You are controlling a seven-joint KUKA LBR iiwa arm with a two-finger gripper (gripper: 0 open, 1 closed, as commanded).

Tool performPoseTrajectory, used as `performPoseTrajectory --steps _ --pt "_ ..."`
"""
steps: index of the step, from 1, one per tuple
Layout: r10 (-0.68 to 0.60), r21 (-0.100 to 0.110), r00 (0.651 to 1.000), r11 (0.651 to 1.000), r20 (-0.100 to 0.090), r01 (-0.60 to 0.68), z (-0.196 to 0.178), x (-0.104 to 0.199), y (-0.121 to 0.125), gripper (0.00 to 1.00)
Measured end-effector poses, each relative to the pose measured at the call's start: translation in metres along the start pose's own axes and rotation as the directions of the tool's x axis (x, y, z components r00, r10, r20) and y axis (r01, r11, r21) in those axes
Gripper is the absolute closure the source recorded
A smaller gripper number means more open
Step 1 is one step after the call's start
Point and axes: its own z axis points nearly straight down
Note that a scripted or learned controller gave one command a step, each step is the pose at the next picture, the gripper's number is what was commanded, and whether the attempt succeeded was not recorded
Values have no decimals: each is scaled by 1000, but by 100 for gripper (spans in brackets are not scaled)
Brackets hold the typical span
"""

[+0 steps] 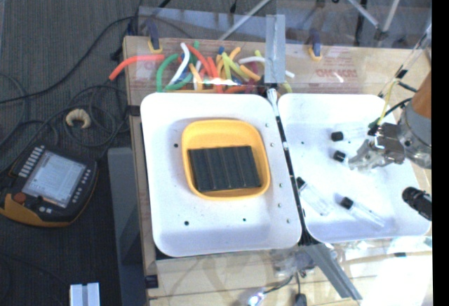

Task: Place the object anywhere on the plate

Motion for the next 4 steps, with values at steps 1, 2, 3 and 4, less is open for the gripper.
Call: performPoseTrajectory --steps 1,2,3,4 --pt "-260 1 966 966 -6 260 58 40 -29 100" --pt "-470 -3 883 883 -3 470 4 66 -35 100" --pt "-677 -6 736 736 0 677 -27 90 -40 100" --pt "-786 -3 619 619 -3 786 29 119 -48 100"
